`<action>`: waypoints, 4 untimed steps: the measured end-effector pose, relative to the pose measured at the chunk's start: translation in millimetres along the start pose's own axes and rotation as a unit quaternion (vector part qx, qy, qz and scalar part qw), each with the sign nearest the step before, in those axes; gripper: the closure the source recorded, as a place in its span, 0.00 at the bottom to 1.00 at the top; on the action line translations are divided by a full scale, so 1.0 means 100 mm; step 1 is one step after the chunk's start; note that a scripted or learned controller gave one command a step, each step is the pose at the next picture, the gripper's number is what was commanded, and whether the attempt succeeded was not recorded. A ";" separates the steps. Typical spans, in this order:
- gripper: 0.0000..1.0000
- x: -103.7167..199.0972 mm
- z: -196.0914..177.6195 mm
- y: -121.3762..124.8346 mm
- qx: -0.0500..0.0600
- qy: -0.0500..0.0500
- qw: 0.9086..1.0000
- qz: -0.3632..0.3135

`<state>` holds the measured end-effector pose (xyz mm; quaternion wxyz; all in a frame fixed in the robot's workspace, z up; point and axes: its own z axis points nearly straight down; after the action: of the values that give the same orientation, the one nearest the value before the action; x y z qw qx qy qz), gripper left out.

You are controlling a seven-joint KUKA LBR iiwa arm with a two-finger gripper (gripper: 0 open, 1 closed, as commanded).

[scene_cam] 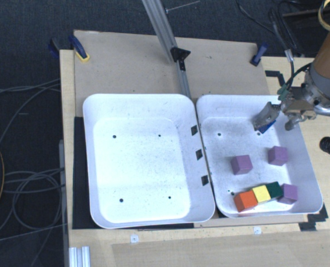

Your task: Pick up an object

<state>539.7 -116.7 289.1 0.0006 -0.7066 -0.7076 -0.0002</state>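
While end effector (276,121) hovers near right bin's (209,149) far edge, blocks (258,196) crowd near rim

Grey arm (323,85); green cable; metal pincer (277,119)

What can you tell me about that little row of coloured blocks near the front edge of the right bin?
The row of blocks has three cubes pressed side by side: orange, yellow, then green, matte like painted wood or foam. It lies flat on the floor of the right bin, slanting slightly along the near wall. A purple cube sits against its green end. Nothing else touches it.
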 end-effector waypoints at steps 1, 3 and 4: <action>0.00 0.00 0.00 0.00 0.000 0.000 1.000 0.000; 0.00 0.06 0.90 0.03 0.003 0.001 1.000 0.000; 0.00 0.13 1.49 0.09 0.003 0.001 1.000 0.000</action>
<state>548.7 -103.4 140.3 0.0032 -0.7068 -0.7074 0.0015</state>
